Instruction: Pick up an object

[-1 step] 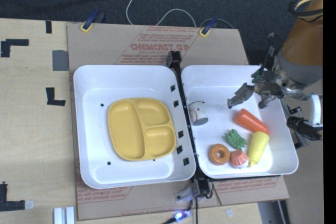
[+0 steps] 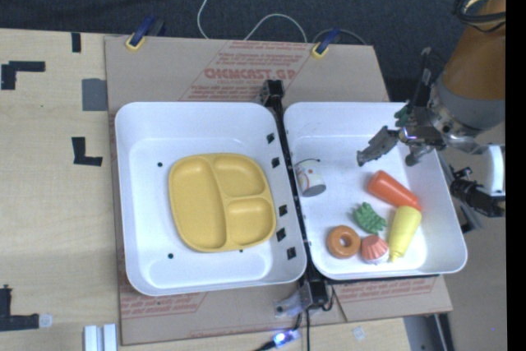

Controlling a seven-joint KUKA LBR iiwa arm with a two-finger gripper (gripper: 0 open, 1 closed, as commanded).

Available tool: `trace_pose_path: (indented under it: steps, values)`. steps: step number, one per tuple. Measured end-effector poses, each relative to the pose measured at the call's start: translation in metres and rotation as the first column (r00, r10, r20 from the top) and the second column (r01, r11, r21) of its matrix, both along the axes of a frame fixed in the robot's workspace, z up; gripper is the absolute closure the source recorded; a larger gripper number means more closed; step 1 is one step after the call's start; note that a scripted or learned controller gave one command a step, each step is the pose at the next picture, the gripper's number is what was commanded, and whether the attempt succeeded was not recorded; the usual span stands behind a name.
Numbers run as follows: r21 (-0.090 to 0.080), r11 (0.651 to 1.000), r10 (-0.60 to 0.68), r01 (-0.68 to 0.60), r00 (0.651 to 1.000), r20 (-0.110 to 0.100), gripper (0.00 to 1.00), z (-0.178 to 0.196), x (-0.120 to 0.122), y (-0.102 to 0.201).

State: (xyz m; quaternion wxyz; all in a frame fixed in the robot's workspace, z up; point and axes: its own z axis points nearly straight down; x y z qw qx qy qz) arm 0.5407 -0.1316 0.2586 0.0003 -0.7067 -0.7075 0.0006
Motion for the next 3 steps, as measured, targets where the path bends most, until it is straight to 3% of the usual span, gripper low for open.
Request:
trace_pose_path:
  steps: [3]
  values:
    - [0.0,1.0,0.0,0.0,1.0,-0.003,0.0,-0.174,-0.002,-0.004]
